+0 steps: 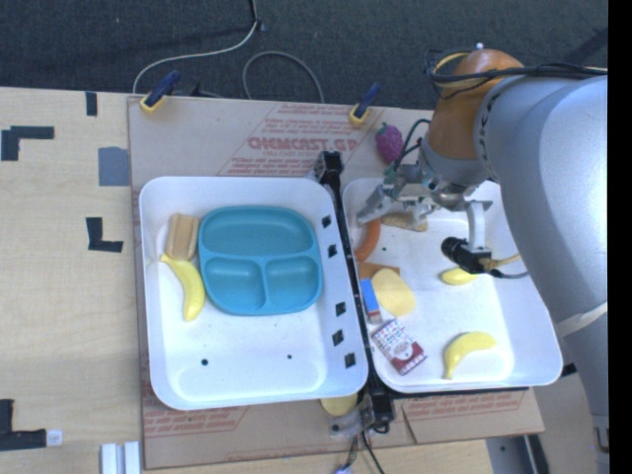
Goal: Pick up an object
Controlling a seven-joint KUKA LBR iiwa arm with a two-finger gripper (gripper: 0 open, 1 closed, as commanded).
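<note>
Over the right bin's (533, 363) far end, the gripper (400, 203) hangs low above an orange carrot-like piece (368, 237); whether it is spread cannot be told. This looks like the reaching step; next, a clean descent onto that piece.

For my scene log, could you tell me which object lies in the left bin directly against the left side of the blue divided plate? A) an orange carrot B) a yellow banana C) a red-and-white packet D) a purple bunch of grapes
B: the yellow banana lies in the left bin against the left side of the blue divided plate.
</note>
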